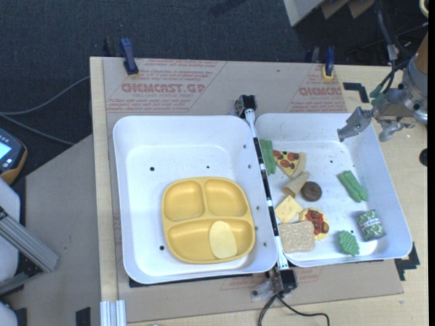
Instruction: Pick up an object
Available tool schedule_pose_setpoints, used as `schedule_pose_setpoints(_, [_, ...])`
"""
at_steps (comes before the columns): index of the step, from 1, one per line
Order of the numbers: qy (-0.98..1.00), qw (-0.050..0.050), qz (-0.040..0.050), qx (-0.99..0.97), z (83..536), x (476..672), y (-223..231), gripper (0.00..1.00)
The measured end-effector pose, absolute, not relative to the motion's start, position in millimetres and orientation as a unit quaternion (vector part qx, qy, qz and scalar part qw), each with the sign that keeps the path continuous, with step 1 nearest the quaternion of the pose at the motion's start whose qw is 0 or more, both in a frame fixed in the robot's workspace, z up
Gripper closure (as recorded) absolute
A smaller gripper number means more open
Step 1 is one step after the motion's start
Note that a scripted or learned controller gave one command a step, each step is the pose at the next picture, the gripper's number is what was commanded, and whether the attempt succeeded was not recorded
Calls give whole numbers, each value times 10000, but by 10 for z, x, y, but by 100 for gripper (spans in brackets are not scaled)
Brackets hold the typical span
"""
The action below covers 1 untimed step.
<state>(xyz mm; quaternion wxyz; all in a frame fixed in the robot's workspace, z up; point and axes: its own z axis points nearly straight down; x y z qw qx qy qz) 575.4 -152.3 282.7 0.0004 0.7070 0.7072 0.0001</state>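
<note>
My gripper (pixel 369 129) hangs over the far right corner of the right bin (pixel 326 131), its fingers spread open with nothing between them. Toy food lies below and to its left in that bin: a pizza slice (pixel 287 160), a long green pod (pixel 266 156), a tan cone (pixel 297 180), a brown ball (pixel 311 191), a cheese wedge (pixel 288 209), a second pizza piece (pixel 317 222), a cracker (pixel 297 237), a green pickle (pixel 353 186), a green can (pixel 370 225) and a small green piece (pixel 348 243).
The left bin (pixel 136 155) holds a yellow divided plate (pixel 204 216) with a pale oval (pixel 221 240) in its front compartment. A black divider clip (pixel 246 104) sits between the bins. Blue clamps (pixel 127 54) pin the board's far edge.
</note>
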Motion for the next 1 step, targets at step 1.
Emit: schedule_pose_setpoints(1, [7087, -74, -34, 7054, 1075, 5666, -931, 0])
